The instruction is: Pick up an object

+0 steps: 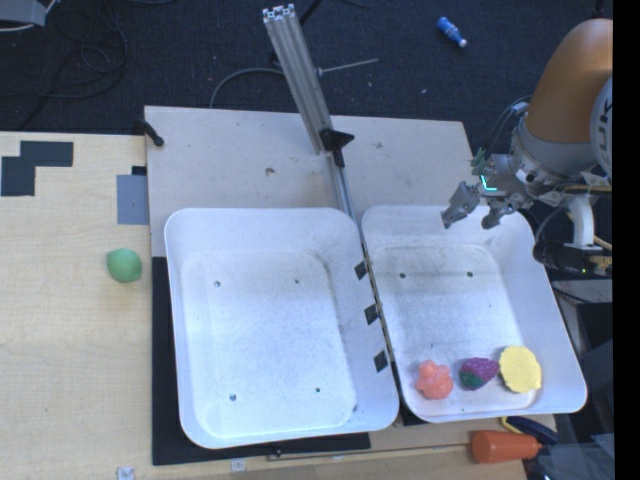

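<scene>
The gripper [473, 211] hangs over the far edge of the right bin [560, 313], its two dark fingers spread apart with nothing between them, while the candidates for picking sit well away from it — three small things in a row along that bin's near wall: an orange-pink lump [434, 380] on the left, a purple piece [478, 372] in the middle, and a yellow piece [520, 368] on the right. The chief risk, as I judge it, comes from that placing: the pieces lie close to the near rim and almost touch one another, so a descending finger could strike the bin's sloped wall, or land on a neighbour and push the target aside instead of straddling it. A closing grip on these rounded, lumpy shapes might also squeeze one out sideways. The long travel from far edge to near wall leaves room for a miss — a small aiming error would put the fingers down on bare bin floor. As for orientation, the orange-pink lump looks nearly round, with no clear axis; the purple piece seems slightly longer left to right; the yellow one is a flattish oval whose long axis runs roughly near to far, tilted a little. None points anywhere I can make out with confidence.
</scene>
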`<action>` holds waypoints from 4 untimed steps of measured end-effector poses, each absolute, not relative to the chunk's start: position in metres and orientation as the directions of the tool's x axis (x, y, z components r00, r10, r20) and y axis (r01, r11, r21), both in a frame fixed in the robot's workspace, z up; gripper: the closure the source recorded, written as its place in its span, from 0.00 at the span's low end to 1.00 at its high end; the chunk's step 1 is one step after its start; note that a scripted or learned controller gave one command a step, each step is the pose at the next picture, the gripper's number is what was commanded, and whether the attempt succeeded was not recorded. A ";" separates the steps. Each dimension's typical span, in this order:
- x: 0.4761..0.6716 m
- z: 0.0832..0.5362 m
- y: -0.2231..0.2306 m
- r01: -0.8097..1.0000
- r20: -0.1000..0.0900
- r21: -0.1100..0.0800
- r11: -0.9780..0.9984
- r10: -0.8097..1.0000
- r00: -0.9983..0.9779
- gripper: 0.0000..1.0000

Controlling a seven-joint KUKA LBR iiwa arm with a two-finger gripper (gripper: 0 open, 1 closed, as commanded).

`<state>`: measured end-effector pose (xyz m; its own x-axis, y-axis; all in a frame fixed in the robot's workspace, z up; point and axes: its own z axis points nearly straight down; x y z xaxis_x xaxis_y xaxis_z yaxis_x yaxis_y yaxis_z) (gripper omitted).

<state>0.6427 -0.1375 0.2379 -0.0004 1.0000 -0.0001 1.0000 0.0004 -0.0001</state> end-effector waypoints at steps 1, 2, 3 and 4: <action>0.643 0.238 -0.138 1.000 0.000 0.000 0.000 1.000 0.000 0.00; 0.650 0.181 -0.142 1.000 0.001 -0.005 0.000 1.000 0.000 0.00; 0.655 0.121 -0.135 1.000 0.001 -0.006 0.002 1.000 -0.002 0.00; 0.654 0.090 -0.134 1.000 0.000 -0.002 0.002 1.000 -0.002 0.00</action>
<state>0.6545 -0.1341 0.0898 -0.0017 1.0000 0.0003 1.0000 0.0017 -0.0025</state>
